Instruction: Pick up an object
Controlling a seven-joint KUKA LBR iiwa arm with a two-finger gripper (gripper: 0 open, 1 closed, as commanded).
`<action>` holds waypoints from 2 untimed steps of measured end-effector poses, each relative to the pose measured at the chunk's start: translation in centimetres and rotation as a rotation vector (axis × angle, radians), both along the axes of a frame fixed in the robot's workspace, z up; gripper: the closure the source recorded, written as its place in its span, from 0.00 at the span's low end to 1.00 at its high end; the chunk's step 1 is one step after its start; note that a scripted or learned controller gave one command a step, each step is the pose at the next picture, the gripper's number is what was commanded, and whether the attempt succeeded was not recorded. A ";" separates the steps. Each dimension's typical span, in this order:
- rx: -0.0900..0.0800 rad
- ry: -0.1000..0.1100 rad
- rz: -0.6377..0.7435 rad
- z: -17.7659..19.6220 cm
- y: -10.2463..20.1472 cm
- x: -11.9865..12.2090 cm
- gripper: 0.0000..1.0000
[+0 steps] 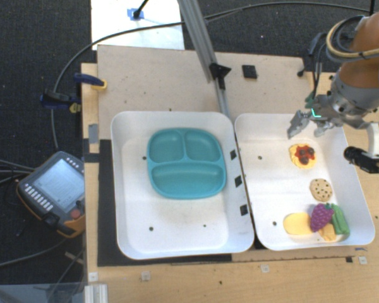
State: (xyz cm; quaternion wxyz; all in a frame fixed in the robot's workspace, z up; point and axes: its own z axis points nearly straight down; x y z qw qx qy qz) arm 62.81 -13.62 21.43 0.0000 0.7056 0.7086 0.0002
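A teal plate [186, 164] sits far left of the gripper [308, 124], which hovers open and empty over the right bin [265, 169], approaching; the tart [302, 155] lies just below it, calling for a short descent.

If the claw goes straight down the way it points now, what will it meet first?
Most likely the bare white floor of the right bin, near its far edge. The claw hangs above and a little left of the small pizza toy, so it would probably miss it, though one slanted view leaves depth uncertain.
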 end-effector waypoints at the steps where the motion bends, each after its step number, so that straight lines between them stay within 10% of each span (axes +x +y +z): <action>1: 0.000 -0.002 0.000 0.1 0.0 0.0 0.00; 2: 0.000 0.004 -0.002 -6.0 0.4 -0.5 0.00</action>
